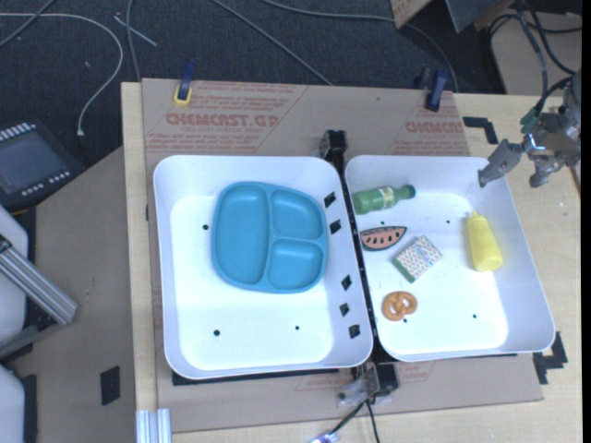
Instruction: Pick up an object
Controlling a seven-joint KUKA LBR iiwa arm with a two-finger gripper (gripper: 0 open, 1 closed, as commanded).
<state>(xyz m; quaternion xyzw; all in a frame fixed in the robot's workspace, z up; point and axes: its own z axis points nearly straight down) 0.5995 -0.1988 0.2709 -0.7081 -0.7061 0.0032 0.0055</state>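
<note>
— Where is the arm?

— At the far right of the scene. Little of it shows beyond the wrist end and the gripper (515, 166).

— How is the gripper posed?

— It hangs in the air near the far right corner of the scene, its grey metal parts clustered at the right edge. Two fingers (493, 166) point down and toward the left, set apart from each other with a clear gap between them.

— Is anything between those fingers?

— No, the gap is bare. The left finger is the plainer one, a slanted grey blade. The right one is shorter and partly lost against the wrist hardware.
</note>
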